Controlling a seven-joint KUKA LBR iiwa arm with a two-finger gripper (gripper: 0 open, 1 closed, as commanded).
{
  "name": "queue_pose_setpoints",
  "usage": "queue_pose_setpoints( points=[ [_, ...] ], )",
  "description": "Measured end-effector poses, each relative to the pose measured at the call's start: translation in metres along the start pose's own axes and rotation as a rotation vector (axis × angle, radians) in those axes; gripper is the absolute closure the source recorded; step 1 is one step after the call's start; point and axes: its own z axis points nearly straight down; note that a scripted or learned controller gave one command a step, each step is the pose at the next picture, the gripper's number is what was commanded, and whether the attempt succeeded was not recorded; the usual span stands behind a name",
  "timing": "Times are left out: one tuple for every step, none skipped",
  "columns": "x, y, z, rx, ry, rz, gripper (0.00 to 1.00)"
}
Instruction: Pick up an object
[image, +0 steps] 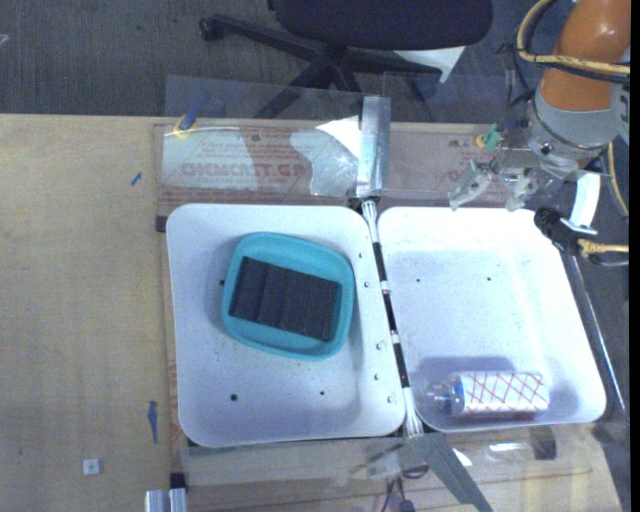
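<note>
No writing is legible on the tube (497, 392) with a red crosshatch label, lying in the right bin (520, 270) near its front edge. The arm (590, 60) hangs over that bin's far right corner, claw (492, 186) spread and empty.

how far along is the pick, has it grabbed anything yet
Nothing looks done. The gripper hangs open above the right bin's far rim, with nothing between its fingers. The wrapped roll lies at that bin's near edge and the blue tray in the left bin. The whole pick remains.
</note>
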Motion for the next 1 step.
queue_pose_setpoints(
  points=[
    [-0.0055,-0.0589,0.0653,0.001,-0.001,0.131,0.0]
  ],
)
